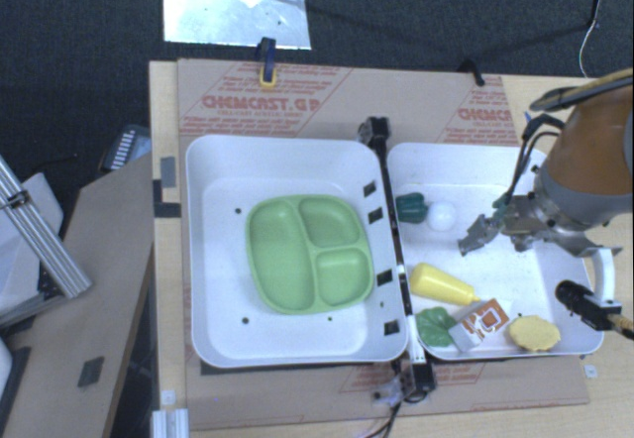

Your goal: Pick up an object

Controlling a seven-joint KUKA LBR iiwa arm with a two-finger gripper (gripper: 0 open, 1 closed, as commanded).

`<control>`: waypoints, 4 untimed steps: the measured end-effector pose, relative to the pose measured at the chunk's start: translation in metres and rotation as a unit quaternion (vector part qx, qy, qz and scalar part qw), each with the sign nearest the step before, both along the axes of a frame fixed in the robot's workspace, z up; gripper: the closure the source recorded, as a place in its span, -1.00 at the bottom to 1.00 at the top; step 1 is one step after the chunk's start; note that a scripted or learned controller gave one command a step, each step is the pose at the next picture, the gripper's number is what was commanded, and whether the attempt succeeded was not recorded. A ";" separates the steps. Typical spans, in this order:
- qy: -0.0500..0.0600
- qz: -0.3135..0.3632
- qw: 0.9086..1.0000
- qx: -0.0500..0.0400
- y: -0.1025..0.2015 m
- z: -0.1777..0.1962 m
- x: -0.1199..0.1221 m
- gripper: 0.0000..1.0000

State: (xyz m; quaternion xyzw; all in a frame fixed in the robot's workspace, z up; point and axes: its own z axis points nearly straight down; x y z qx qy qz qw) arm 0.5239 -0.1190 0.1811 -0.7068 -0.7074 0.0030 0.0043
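Camera view, looking down at a slant: two white bins sit side by side on the desk [327, 89]. The left bin [213, 228] carries a green divided plate [307, 253]. The right bin [466, 154] carries the loose items.

Arm enters from 3 o'clock. The pincer [475, 233] hangs above the middle of the right bin, tips pointing toward 9 o'clock. Nothing shows between its tips. Whether the tips stand apart or together cannot be told at this resolution.

Contents of the right bin, placed relative to the pincer:
- White ball [441, 217], at 10 o'clock, just beside the tips. Judged light, smooth and prone to roll; a hold across its widest part would be needed.
- Dark green piece [411, 205], at 9 o'clock, touching or nearly touching the ball. Small; material not determinable.
- Yellow cone-shaped item [442, 284], at 7 o'clock. Judged stiff, light plastic, slick and tapered; best taken across the thicker end, since the taper could squeeze it out of a grip.
- Green leafy item [432, 325], at 7 o'clock, further off, near the bin's front wall. Possibly soft.
- Small orange-and-white box [480, 320], at 6 o'clock. Flat faces, judged light; the most secure hold, across its narrow sides.
- Yellow round item [535, 332], at 5 o'clock. Low profile, harder to get under.

Assessment: no object secured. The ball is the nearest candidate but the least stable.
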 end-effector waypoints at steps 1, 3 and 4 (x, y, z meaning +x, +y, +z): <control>-0.006 0.001 1.000 -0.001 0.000 0.005 0.003 -1.00; -0.004 0.000 1.000 0.000 -0.004 -0.099 0.004 -1.00; -0.006 0.000 1.000 -0.001 -0.004 -0.086 0.005 1.00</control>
